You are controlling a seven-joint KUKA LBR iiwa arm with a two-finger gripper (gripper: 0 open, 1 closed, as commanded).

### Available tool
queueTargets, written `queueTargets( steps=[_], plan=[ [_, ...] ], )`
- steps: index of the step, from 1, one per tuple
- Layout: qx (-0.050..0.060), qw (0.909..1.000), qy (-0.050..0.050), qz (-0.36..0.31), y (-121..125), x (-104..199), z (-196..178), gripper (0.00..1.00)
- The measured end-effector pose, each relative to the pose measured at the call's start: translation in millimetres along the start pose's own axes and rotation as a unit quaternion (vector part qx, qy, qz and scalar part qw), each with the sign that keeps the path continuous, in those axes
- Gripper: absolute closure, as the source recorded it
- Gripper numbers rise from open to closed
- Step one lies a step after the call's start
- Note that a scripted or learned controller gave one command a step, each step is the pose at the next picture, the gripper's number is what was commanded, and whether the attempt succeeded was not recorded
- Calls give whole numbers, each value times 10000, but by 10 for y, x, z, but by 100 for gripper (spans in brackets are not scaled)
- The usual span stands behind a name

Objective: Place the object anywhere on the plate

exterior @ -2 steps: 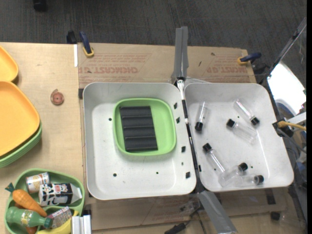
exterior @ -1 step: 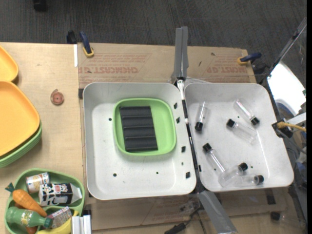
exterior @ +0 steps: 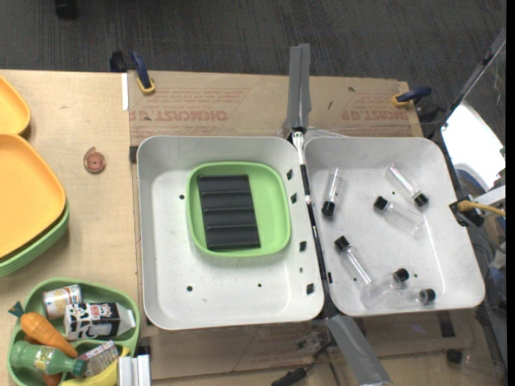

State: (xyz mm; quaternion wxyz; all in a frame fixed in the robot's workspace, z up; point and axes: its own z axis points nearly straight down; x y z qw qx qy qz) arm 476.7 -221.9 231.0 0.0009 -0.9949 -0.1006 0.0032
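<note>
Green round bowl (exterior: 131,318) of toy food aside, clear black-capped plastic vials (exterior: 352,260) lie scattered in the right white bin (exterior: 451,240), none on the green square plate (exterior: 275,215) bearing a black ribbed block (exterior: 228,211), so placing looks undone.

The left bin (exterior: 161,280) has bare white floor all around the green plate (exterior: 278,215), widest along its near side. A dark ribbed block (exterior: 228,211) covers most of the plate's middle, leaving a narrow green margin. In the right bin (exterior: 451,215), clear vials with black caps (exterior: 352,260) lie scattered; open floor remains along its far edge and near the centre ridge.
</note>
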Motion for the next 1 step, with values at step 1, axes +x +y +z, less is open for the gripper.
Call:
queueTargets(
  steps=[1],
  plan=[
    [3, 10000, -3, 5, -3, 0, 27, 0]
  ],
)
